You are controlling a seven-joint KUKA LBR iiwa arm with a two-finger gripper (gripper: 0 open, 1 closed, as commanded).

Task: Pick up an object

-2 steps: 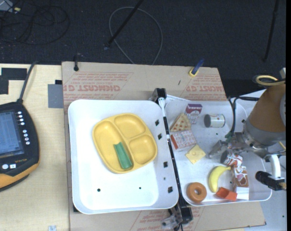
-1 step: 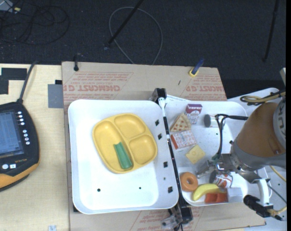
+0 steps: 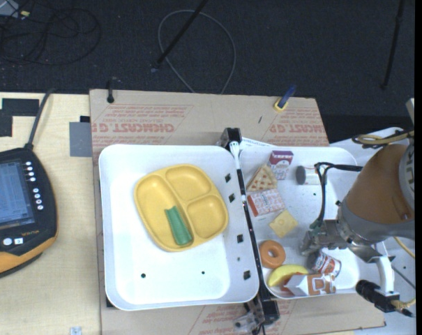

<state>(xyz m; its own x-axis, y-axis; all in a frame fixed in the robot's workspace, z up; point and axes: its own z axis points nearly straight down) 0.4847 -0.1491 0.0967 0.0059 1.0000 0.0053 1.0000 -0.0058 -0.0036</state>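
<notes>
I am seeing grey arm with orange band (image 3: 381, 187) reaching into right white bin (image 3: 347, 155), metal two-finger gripper (image 3: 317, 245) hanging low over red-and-white paper carton (image 3: 325, 274); cannot tell gripper state. Yellow banana (image 3: 286, 276) lying just beside carton, orange ring donut (image 3: 272, 254) near it. Left white bin (image 3: 120, 257) holding yellow split plate (image 3: 197, 187) with green stick (image 3: 178, 225) lying inside

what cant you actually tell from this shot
- Gripper, camera view: the arm's wrist covers it, so finger state and any hold are unreadable.
- Red and white carton: partly under the gripper; print too small to read.
- Right bin: its right part is hidden under the arm.
- Small grey object: too small to identify.
- Handheld pendant: cut by the left edge.
</notes>
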